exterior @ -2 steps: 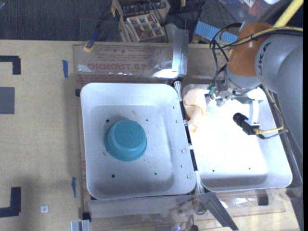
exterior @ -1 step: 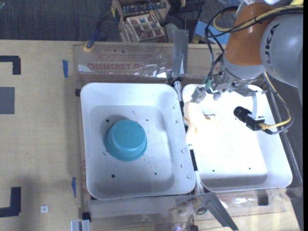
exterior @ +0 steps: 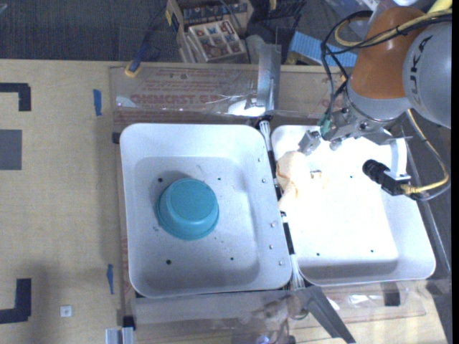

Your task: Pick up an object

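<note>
A teal bowl (exterior: 188, 208) lies upside down in the middle of the left white bin (exterior: 143, 145). A pale cream, soft-looking object (exterior: 290, 174) rests against the left wall of the right white bin (exterior: 409, 260), which is brightly lit. My gripper (exterior: 323, 141) hangs over the back left part of the right bin, just right of and above the cream object. It is open, with nothing between its fingers (exterior: 310, 142).
The divider between the two bins (exterior: 281, 206) runs right beside the cream object. A metal bracket (exterior: 267, 77) stands behind the bins, with clutter on the floor beyond. The wooden bench (exterior: 57, 213) extends to the left.
</note>
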Tool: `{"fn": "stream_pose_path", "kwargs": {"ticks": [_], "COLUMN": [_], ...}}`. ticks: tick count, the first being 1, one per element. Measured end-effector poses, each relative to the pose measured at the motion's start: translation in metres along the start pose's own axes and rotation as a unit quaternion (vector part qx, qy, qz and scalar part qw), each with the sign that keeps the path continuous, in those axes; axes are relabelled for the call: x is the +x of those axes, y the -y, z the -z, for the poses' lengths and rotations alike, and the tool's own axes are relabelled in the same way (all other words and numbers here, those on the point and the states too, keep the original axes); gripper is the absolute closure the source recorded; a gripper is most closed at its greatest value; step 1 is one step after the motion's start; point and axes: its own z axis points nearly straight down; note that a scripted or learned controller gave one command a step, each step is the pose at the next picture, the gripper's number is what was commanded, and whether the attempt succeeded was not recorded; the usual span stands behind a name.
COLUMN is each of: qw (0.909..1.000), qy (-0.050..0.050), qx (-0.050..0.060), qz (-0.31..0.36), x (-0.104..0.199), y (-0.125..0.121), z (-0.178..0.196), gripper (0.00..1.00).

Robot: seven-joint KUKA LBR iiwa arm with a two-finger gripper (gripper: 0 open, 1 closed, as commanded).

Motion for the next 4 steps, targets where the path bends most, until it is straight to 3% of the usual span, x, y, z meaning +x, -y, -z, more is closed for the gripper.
{"fn": "stream_pose_path", "kwargs": {"ticks": [1,2,3,4], "qw": [0.9999,0.9998,0.9921,0.9559], "qy": [0.001,0.001,0.001,0.002], "qx": [-0.004,-0.006,-0.001,-0.002], "qz": [-0.014,-0.016,0.125,0.294], "x": [-0.037,-0.039,0.006,0.015], "y": [0.028,0.027,-0.038,-0.041], "z": [-0.096,-0.084,0.000,0.023], "gripper": [0.00,1.00,1.00,1.00]}}
